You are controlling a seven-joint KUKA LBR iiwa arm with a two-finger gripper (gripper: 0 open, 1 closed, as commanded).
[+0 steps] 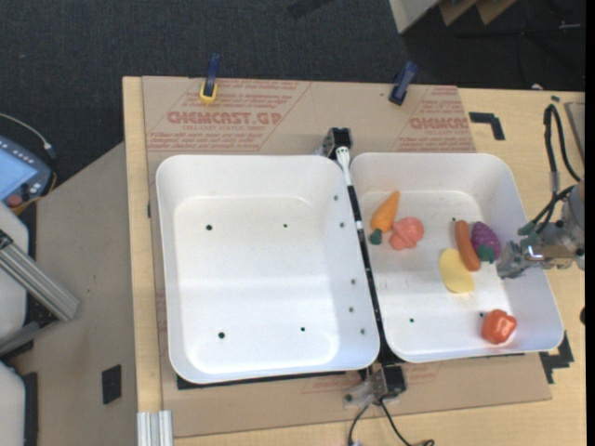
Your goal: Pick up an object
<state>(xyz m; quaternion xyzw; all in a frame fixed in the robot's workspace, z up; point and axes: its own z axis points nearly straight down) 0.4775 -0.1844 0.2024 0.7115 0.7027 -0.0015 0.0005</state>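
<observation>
Pincer (517, 260): we see it at the 3 o'clock edge of the right bin (409, 170), low over the rim. We cannot tell how it is set, because it is small and blurred here.
Objects: all lie in the right bin. The sausage (466, 245) and the grape (485, 239) touch each other at about 3 o'clock of the bin, and the lemon (456, 272) lies just beside them toward 6 o'clock.
Other objects: the carrot (385, 212) and the pink piece (405, 233) are near the bin's 10 o'clock part; the tomato (499, 326) is at 5 o'clock.
Nearest target: we judge that the sausage and grape group is the nearest to the pincer.
Axis: the long axis of the sausage runs from 11 to 5 o'clock. The carrot runs from 1 to 7 o'clock, with its green end at 7.
Risk: the three close objects can be pushed instead of gripped, because they touch.
Risk two: the bin wall is near, so we think a descent here can hit the rim.
Left bin (186, 179): it lies at 9 o'clock on the worktop (149, 119).
</observation>
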